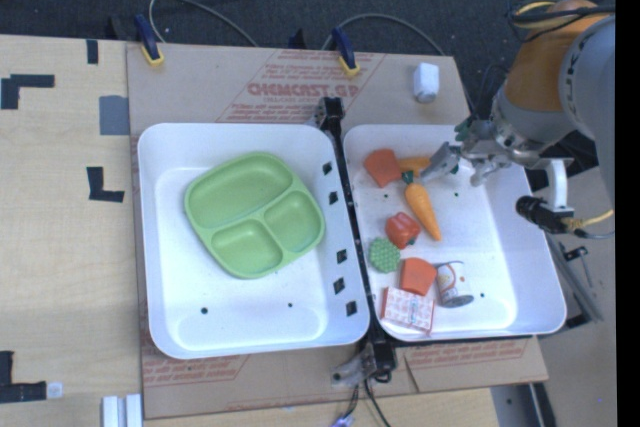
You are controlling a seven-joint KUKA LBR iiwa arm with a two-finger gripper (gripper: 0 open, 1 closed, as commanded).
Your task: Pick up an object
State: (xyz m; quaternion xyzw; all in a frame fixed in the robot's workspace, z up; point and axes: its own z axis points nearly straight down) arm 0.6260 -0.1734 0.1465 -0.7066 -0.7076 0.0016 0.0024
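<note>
Meanwhile, the end effector (462,162) is seen spread open and grasping nothing above the right bin (515,260), just right of the carrot (422,210) and orange block (381,167).

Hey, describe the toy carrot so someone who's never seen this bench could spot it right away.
Look in the right-hand white bin, the one without the green divided plate. Near its middle, just below the gripper, lies the carrot. It is the only long, tapered orange piece with a small green top; its neighbours are blocky red-orange chunks and a round green one.
</note>
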